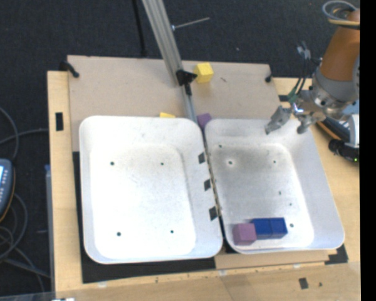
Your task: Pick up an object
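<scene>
**Fingers [274,123] spread and empty above the right bin's far rim**

The fingers stand apart with nothing between them, hanging over the back edge of the right bin [313,187], well away from anything they could take. The gripper [288,123] sits at the far right corner, the grey arm [338,55] coming in behind it.

The likely targets lie at the opposite end of that bin: a blue block [268,227] and a purple block [244,232], touching side by side against the near wall, close to the bin's inner corner. Both look like small, rigid, light cubes, probably foam or plastic, with flat faces that should not slip much or break. The blue one seems the easier take, across its free front and back faces. The purple one is hemmed in by the wall and its neighbour.

The left bin [94,168] shows a bare, speckled floor. Beyond the bins, on the worktop [113,86], a yellow block [204,72] rests by the slanted metal post [163,30]. A small purple piece [203,119] sits at the back rim between the two bins.
</scene>
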Available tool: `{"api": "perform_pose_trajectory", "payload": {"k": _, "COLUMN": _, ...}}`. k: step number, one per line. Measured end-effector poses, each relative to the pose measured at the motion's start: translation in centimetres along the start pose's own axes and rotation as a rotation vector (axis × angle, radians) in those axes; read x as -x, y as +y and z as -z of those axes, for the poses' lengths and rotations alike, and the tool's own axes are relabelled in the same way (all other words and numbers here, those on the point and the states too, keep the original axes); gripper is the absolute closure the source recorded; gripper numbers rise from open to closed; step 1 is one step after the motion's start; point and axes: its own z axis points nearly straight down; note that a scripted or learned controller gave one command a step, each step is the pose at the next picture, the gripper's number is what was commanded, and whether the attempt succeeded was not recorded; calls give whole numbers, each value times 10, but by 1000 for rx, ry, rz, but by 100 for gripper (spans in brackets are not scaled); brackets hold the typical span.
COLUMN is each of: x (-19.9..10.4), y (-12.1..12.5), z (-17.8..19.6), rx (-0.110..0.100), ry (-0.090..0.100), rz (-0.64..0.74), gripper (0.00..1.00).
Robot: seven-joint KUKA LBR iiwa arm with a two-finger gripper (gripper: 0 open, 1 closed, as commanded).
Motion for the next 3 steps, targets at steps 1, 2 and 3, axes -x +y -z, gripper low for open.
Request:
{"api": "perform_pose_trajectory", "payload": {"k": 1, "x": -39, "y": -40, "z": -41, "rx": -2, "ry": 3, "rz": 3, "gripper": 0}}
{"api": "perform_pose_trajectory", "payload": {"k": 2, "x": -56, "y": -16, "z": -24, "rx": 7, "ry": 1, "rz": -6, "gripper": 0}}
{"api": "perform_pose_trajectory", "payload": {"k": 3, "x": -93, "y": -62, "z": -76, "rx": -3, "ry": 3, "rz": -8, "gripper": 0}}
